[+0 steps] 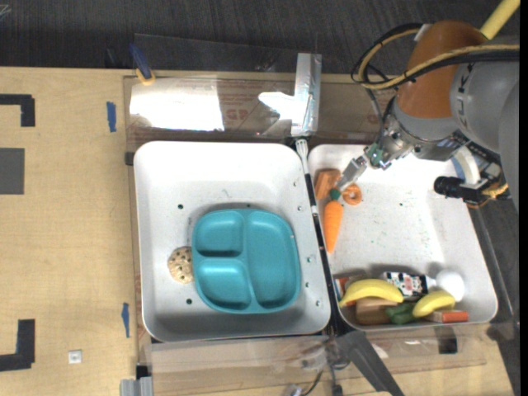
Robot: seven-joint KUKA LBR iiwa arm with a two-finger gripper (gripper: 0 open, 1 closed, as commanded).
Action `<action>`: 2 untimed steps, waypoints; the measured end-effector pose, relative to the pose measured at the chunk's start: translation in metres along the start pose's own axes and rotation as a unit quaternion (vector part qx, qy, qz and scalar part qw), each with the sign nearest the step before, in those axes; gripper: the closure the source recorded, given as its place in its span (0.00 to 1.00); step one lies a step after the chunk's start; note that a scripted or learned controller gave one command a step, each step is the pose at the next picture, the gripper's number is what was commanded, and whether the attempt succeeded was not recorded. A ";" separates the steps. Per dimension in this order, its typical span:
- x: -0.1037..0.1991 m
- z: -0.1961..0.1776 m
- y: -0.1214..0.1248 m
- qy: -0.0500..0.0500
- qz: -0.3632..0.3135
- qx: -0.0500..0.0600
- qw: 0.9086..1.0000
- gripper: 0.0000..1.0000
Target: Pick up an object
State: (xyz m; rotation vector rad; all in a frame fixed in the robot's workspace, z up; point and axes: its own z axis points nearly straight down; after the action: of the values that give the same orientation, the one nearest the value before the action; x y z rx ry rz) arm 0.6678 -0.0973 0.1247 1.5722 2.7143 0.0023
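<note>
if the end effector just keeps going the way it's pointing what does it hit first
Probably the carrot. The end effector slants down toward the left wall of the right bin, where the carrot lies by a small orange ring. Depth is unclear, so it could land on the bin floor first.

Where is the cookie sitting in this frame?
The cookie lies in the left bin, on its floor against the left edge of the teal divided plate, toward the bin's near-left part.
</note>
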 end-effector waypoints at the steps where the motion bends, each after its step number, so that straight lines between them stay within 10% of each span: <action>1: -0.001 -0.002 -0.001 0.001 -0.104 0.001 0.995 0.00; 2: -0.002 0.038 -0.011 0.007 -0.083 0.008 0.996 0.00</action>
State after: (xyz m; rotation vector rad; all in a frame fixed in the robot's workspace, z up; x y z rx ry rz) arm 0.6592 -0.1045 0.0868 1.3491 2.8542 -0.0080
